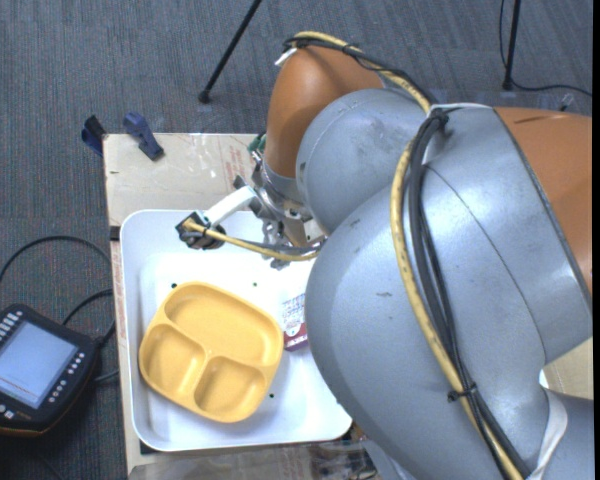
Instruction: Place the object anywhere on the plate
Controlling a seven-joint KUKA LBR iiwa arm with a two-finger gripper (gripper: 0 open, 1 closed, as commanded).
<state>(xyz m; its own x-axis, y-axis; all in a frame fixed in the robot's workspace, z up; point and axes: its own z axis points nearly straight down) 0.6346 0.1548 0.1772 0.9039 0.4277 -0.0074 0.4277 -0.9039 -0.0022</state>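
Grey carpet surrounds the bench, with tripod legs standing at the top and a handheld screen unit lying at the left. One white bin carries a yellow three-compartment plastic plate, smooth and rounded, near its front left corner. A small red-and-white packet lies just beside the plate's right rim, on the bin floor. The bulky grey arm covers the bin's right side; the gripper state cannot be determined.
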